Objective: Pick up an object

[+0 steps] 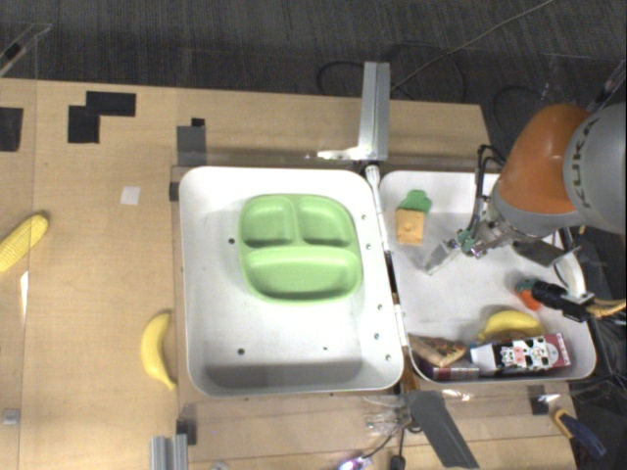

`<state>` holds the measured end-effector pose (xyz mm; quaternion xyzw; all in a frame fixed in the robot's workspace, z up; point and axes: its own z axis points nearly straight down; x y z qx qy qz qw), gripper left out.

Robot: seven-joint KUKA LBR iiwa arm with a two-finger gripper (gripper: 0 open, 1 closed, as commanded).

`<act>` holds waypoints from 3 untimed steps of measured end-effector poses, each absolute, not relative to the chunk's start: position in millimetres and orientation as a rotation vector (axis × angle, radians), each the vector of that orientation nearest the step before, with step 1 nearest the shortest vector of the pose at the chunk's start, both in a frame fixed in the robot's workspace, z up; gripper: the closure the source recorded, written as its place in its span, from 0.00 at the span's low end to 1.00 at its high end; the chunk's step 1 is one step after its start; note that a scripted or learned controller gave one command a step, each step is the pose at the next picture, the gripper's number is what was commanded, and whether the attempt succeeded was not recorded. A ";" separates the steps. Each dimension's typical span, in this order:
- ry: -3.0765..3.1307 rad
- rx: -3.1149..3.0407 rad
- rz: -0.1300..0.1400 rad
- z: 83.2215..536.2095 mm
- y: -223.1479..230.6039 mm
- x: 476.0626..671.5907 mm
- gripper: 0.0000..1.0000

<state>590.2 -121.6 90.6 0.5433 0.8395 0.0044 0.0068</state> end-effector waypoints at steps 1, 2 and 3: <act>2.588 1.765 0.010 88.4 -101.5 655.3 0.00; 2.586 1.754 0.018 102.6 -100.3 658.3 1.00; 2.393 2.026 0.008 187.4 -50.0 670.4 1.00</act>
